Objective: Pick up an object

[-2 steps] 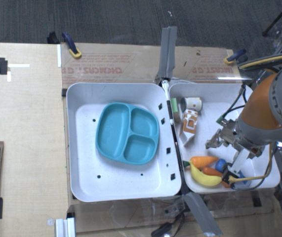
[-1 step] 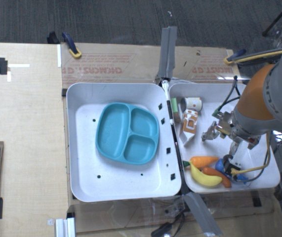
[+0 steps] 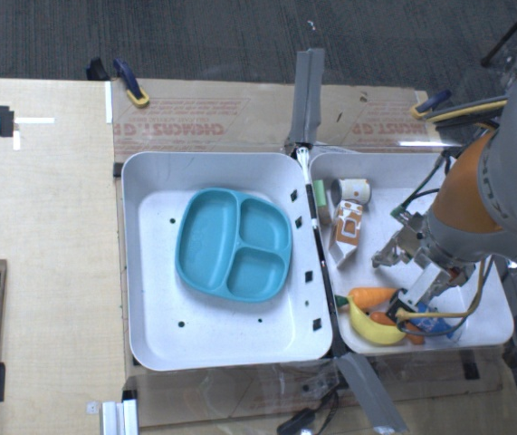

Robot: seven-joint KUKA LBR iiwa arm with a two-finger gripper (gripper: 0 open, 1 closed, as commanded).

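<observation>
Hovering in the right bin, the gripper sits between the small carton and the carrot, with the banana just beyond. I cannot tell if it is open or shut. It seems mid-approach; next it must settle squarely over one item. The near wall crowds the fruit, while the far half looks roomier.

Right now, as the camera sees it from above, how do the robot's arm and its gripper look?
The grey arm is thick and rounded, with a smooth shell. A broad orange band wraps it just above the wrist. The gripper at its end is small and angular, made of pale grey metal. A thin dark cable loops beside the wrist.
</observation>
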